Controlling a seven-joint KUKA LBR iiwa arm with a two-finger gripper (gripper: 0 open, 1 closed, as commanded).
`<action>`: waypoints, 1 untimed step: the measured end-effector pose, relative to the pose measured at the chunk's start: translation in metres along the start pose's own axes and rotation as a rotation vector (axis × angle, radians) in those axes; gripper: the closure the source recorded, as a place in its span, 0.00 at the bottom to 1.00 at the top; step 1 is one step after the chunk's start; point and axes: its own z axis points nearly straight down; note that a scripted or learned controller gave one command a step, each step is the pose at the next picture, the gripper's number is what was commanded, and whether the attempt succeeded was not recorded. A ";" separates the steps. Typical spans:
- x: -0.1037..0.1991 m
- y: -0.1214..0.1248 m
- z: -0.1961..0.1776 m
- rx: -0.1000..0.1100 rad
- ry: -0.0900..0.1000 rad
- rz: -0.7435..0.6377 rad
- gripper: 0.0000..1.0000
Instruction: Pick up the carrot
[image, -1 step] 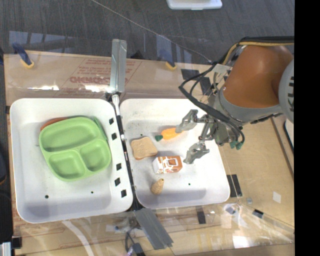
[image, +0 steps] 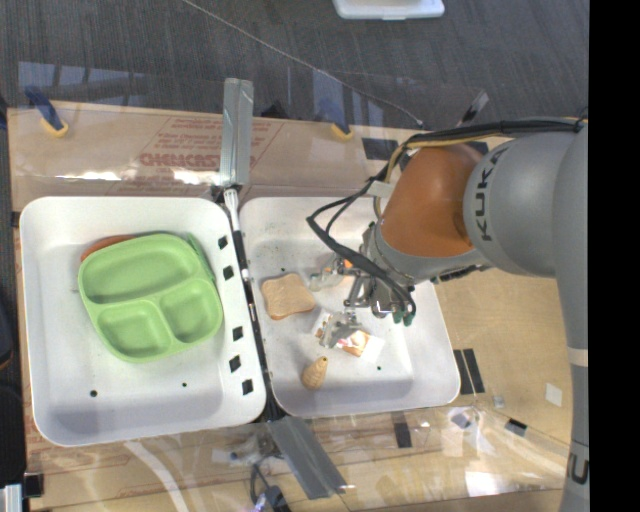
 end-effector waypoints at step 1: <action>-0.048 0.038 0.029 -0.001 -0.005 -0.144 0.00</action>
